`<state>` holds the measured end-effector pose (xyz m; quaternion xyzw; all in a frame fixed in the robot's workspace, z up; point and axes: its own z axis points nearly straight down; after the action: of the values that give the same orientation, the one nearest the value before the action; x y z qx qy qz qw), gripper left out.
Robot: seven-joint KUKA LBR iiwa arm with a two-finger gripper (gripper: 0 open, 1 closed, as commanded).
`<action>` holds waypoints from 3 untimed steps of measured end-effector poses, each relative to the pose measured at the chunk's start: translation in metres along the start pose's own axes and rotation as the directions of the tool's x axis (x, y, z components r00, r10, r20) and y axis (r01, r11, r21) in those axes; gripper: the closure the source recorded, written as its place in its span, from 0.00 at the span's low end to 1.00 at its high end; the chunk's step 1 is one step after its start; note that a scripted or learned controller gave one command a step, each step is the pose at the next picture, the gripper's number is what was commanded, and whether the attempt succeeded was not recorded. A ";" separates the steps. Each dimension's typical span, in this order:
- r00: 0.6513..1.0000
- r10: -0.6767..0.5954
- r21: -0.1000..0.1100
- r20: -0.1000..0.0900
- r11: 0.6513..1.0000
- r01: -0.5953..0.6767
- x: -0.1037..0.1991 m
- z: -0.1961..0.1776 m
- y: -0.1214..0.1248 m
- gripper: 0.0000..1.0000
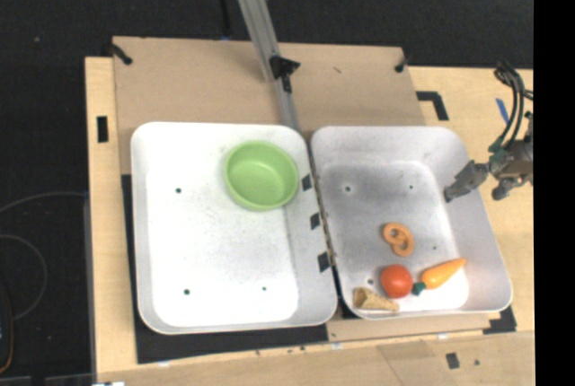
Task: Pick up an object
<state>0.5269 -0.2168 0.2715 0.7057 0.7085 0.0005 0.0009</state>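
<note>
My gripper (481,185) hangs over the right rim of the right bin (377,146), open, with nothing between its fingers. In that bin's near right corner lie several small toys: an orange pretzel-shaped piece (398,238), a red tomato (396,281), an orange carrot (443,273) and a tan wedge (375,301). All of them sit below and to the left of the gripper, apart from it. A green bowl (261,176) stands upright in the left bin (180,232), near its far right corner.
A grey metal pole (256,12) slants down from the top to the seam between the bins. Cables (512,101) hang at the right edge above the gripper. Both bins rest on a tan board (207,79).
</note>
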 end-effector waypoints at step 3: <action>1.000 0.005 0.007 0.000 1.000 -0.005 0.001 0.124 0.003 0.00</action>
<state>0.5298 -0.2156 0.1473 0.7075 0.7067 -0.0018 -0.0016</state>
